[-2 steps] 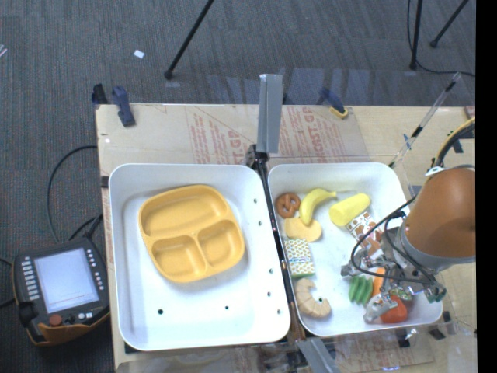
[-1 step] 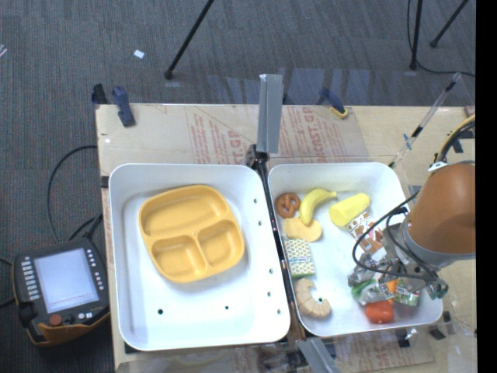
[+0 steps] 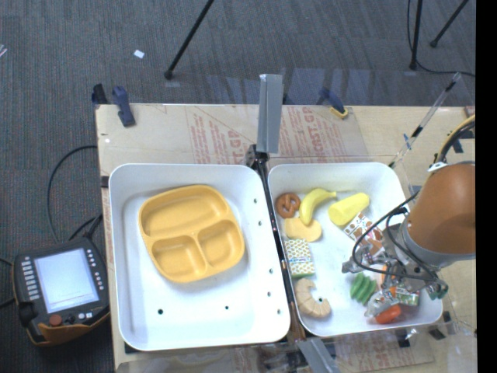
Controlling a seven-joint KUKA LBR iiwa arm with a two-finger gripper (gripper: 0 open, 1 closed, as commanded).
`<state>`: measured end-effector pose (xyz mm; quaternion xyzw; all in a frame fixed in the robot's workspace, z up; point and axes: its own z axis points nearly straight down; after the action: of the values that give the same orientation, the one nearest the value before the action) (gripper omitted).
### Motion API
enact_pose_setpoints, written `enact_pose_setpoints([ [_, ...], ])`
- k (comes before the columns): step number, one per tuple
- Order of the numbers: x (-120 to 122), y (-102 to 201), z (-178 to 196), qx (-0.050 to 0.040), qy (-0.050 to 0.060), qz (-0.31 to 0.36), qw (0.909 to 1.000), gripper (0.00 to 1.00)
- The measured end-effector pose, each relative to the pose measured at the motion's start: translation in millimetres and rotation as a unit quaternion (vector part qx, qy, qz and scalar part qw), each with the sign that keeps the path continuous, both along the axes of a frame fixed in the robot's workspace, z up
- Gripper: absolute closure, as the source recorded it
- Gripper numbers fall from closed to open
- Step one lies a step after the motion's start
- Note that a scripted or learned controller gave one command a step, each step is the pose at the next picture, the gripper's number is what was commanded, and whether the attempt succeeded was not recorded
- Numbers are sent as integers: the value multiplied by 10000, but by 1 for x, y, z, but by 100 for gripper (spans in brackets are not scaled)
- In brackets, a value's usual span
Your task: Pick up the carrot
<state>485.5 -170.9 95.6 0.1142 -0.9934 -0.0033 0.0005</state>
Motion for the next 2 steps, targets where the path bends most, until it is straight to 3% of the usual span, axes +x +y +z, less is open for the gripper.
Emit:
enact_pose_setpoints([
  [1,7,-1,-9,-17,-7,-78,10000,0],
  [2,8,0,0,-7,-13,-82,10000,100],
])
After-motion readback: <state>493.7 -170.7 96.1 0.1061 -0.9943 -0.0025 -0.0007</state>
